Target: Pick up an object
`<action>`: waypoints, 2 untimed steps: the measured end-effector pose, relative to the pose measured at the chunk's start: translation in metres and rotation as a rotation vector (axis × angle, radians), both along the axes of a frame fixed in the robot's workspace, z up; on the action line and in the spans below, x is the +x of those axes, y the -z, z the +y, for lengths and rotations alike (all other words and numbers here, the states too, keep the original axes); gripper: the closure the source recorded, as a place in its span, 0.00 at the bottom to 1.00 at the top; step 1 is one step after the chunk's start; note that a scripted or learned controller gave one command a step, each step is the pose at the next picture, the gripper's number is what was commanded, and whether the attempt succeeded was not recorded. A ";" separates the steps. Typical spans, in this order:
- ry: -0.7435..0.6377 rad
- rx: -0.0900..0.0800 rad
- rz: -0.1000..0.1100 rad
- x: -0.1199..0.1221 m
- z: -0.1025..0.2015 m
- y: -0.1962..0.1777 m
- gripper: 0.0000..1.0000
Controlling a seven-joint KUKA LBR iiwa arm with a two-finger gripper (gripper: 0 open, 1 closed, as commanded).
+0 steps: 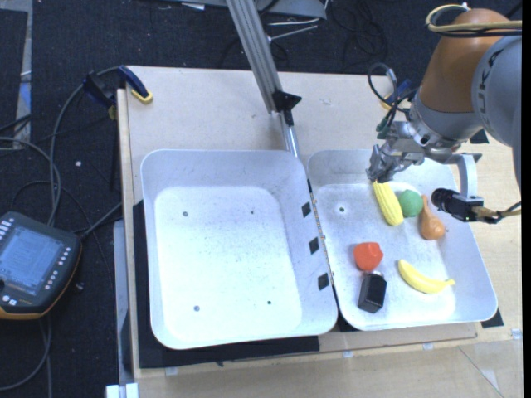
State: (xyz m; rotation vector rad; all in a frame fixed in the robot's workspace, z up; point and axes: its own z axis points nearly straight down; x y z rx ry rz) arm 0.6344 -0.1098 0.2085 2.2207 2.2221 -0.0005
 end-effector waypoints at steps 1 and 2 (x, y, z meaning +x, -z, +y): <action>-0.003 0.001 0.000 -0.011 0.046 0.004 1.00; -0.004 0.002 -0.001 -0.030 0.096 -0.010 1.00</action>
